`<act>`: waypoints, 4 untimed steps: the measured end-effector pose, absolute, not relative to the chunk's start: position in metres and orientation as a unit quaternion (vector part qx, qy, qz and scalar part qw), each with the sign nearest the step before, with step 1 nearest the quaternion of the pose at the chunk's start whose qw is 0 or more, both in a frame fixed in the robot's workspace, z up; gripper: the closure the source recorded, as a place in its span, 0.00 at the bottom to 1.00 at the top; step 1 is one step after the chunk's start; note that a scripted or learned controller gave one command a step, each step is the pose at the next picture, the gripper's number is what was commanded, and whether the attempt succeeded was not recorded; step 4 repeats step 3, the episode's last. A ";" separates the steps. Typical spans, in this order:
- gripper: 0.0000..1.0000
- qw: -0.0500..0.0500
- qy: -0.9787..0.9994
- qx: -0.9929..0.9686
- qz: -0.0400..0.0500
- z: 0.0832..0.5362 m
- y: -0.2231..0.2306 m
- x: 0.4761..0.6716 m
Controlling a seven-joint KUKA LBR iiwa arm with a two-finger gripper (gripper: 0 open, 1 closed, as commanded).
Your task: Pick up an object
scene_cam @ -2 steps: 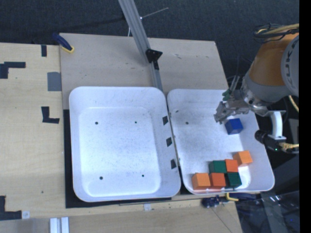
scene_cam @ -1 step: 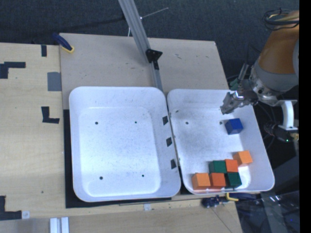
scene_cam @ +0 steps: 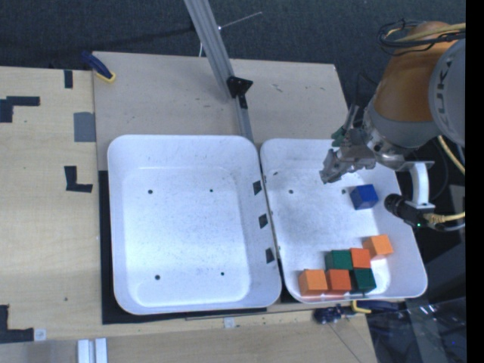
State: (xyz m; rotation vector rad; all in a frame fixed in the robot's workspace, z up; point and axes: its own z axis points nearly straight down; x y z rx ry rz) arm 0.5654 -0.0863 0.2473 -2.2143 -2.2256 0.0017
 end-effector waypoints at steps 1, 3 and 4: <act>1.00 0.002 -0.710 -0.705 0.001 0.235 -0.030 0.559; 1.00 0.002 -0.709 -0.705 0.001 0.230 0.072 0.550; 1.00 0.002 -0.709 -0.705 0.001 0.230 0.072 0.550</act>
